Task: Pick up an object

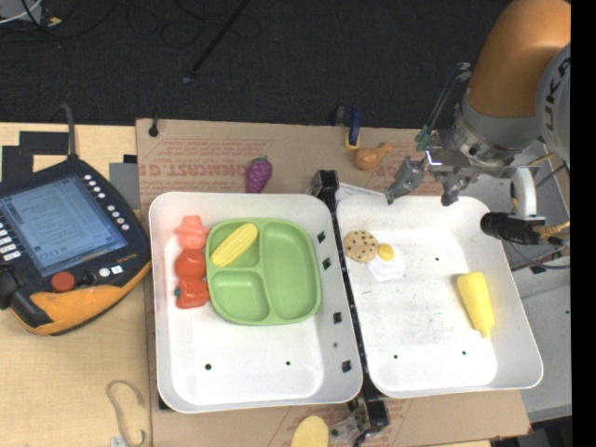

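My gripper (426,190) hangs over the back edge of the right bin (438,371), its two dark fingers spread open with nothing between them. Below it in the right bin lie a brown cookie (359,244) and a white fried egg with a yellow yolk (386,255), touching each other. A yellow toy (476,303) lies near that bin's right wall. The left bin (242,380) holds a green divided plate (270,277) with a yellow corn cob (233,244) on it, and a red and orange toy (190,264) beside the plate.
A purple grape bunch (258,173) and an orange toy (372,155) lie on the cardboard behind the bins. A yellow lemon (310,431) sits in front of them. A teach pendant (65,240) rests on the bench at left.
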Tool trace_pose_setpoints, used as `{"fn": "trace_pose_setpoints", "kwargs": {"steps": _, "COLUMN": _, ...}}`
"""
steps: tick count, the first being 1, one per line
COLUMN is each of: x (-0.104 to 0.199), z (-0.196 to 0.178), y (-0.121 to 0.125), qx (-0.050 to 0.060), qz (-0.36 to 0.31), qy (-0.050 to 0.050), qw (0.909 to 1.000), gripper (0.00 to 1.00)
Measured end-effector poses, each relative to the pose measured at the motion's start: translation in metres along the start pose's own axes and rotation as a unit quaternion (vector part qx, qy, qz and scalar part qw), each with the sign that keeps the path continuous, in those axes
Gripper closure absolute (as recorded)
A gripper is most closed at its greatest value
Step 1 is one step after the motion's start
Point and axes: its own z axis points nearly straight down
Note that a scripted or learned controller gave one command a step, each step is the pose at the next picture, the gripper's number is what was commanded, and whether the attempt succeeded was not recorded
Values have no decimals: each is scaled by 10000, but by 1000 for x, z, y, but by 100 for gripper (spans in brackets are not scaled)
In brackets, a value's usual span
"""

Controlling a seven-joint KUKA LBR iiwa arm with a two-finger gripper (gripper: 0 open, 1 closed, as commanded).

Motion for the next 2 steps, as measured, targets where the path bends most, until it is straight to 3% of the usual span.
{"fn": "trace_pose_setpoints", "kwargs": {"steps": 1, "x": 0, "z": -6, "y": 2, "qx": -54, "qz": -7, "qy": -7, "qw": 10000, "gripper": 0}}
{"fn": "trace_pose_setpoints", "kwargs": {"steps": 2, "x": 4, "z": 38, "y": 2, "qx": -26, "qz": -1, "qy": -3, "qw": 10000, "gripper": 0}}
